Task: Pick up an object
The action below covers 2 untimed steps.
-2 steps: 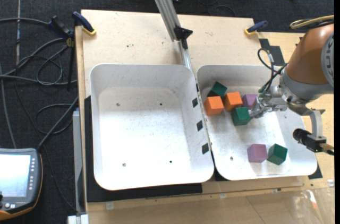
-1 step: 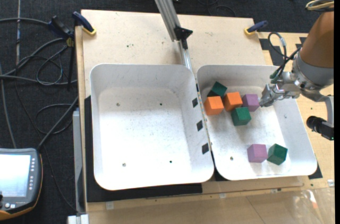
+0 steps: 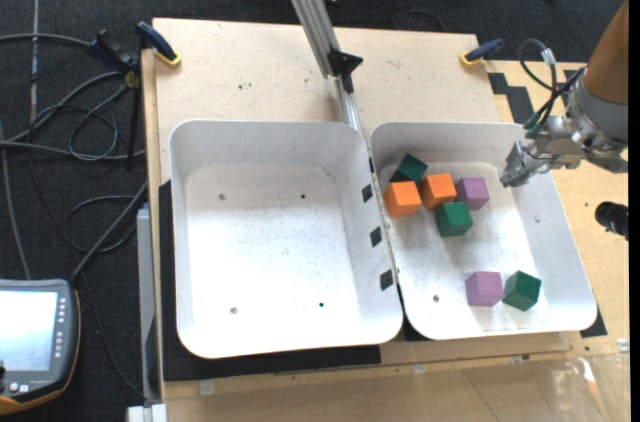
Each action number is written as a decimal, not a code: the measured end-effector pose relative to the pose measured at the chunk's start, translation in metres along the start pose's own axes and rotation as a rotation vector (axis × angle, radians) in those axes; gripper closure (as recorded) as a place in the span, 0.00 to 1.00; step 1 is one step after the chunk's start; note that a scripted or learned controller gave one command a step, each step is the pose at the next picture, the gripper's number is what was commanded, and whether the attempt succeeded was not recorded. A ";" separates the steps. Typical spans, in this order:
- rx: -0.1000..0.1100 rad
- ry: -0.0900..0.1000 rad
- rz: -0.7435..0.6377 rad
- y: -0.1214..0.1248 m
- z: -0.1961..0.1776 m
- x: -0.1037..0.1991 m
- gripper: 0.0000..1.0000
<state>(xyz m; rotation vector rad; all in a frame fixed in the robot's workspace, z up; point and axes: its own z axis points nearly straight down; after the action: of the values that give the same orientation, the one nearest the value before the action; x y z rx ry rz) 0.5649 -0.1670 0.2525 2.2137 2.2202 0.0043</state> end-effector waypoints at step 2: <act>0.006 0.005 -0.006 0.002 -0.005 0.099 1.00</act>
<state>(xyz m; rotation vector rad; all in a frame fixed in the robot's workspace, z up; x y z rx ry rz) 0.5670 -0.0678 0.2575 2.2126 2.2319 0.0030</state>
